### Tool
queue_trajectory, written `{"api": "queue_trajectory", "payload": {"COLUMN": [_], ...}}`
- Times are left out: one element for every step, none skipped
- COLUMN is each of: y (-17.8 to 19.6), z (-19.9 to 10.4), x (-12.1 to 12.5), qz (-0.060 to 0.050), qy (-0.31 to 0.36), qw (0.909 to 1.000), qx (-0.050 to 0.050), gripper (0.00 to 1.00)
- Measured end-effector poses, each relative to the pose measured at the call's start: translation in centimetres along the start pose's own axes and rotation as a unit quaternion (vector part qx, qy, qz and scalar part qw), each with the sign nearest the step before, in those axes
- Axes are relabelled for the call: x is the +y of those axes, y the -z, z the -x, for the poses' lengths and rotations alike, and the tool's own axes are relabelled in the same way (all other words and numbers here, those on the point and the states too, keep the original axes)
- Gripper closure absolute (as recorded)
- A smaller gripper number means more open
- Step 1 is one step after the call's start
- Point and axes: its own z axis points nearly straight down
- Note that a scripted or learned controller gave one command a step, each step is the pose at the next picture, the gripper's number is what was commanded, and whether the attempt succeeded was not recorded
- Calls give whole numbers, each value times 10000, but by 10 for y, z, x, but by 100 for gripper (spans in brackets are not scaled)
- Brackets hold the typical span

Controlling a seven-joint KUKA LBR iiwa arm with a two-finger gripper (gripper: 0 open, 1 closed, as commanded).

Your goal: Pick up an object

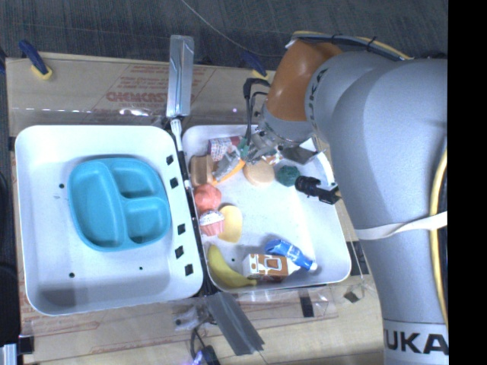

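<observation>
Objects (221,204): all in the right bin (323,230), crowded along its left wall and far end. I count eleven, though the far pile is hard to sort.

One arm (380,150), grey with an orange band, reaches in from the right over that bin's far end. One gripper (253,152) sits low in the far pile, just beside the red-white packet and the orange stick. Jaws: cannot tell whether spread or pressed together.

Two white bins side by side, meeting along a seam with black clips. The left bin (34,204) holds one blue tray (120,202) with three compartments, lying flat near the middle.

Right bin, one of each:
- banana (227,269), near corner by the left wall
- carton (266,266), on its side, touching the banana
- blue packet (293,254), just beside the carton
- bread piece (200,169), against the left wall
- red-white packet (223,149), far end
- peach (207,196), near the bread
- yellow fruit (231,223), touching the cupcake
- tan disc (259,174)
- orange stick (228,172), tilted, between bread and disc
- cupcake (211,221), under the peach in view
- teal ball (287,176), beside the disc

Surface: pale board bench (91,74) with red print along the far edge. Two blue clamps (35,59) on that edge. One metal bar (180,74) between the bins at the far end. Dark carpet (91,6) beyond.
</observation>
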Motion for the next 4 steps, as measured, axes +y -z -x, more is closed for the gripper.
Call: {"api": "queue_trajectory", "payload": {"y": [-7, -8, 1, 91], "z": [1, 8, 7, -59], "x": [3, -7, -5, 34], "qz": [16, 126, 135, 156], "qy": [-497, -377, -343, -216], "qw": [9988, 9992, 9993, 9996], "qx": [-40, 10, -6, -3], "gripper": [0, 0, 100, 100]}}
